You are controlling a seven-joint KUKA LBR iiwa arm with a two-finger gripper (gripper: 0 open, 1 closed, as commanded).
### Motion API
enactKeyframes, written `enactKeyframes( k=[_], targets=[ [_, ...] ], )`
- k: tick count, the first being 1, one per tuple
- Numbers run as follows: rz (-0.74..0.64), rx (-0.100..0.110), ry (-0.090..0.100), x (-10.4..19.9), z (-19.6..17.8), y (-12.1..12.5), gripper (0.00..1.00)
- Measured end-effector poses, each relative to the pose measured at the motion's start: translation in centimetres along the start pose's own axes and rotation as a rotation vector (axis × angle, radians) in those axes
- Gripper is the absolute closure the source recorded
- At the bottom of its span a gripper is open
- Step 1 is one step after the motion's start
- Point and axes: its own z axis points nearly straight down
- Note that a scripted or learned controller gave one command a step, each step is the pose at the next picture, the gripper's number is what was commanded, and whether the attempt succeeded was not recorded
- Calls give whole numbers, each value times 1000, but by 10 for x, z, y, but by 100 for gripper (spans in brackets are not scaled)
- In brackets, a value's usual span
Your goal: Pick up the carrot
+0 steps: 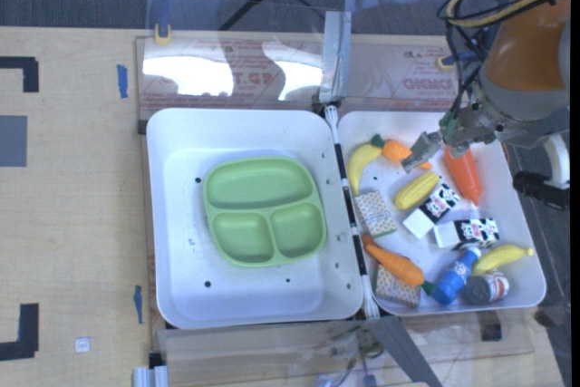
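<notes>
Two orange carrots lie in the right bin (530,281). One carrot (395,263) rests near the bin's front left, beside the divider. A redder carrot (464,175) lies at the back right, pointing toward the front. A small orange piece with a green top (394,149) sits at the back. My gripper (433,147) hangs over the back of the right bin, between that small piece and the redder carrot, open with nothing between its fingers.
The right bin is crowded: two bananas (361,163) (503,258), corn (417,188), cow-patterned cartons (476,231), crackers (374,213), a blue bottle (453,276) and a can (489,287). The left bin (172,285) holds a green divided plate (263,208).
</notes>
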Motion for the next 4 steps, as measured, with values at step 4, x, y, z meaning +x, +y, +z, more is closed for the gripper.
enactKeyframes(
  k=[4],
  targets=[
    [116,-1,-1,-34,132,45,0]
  ],
)
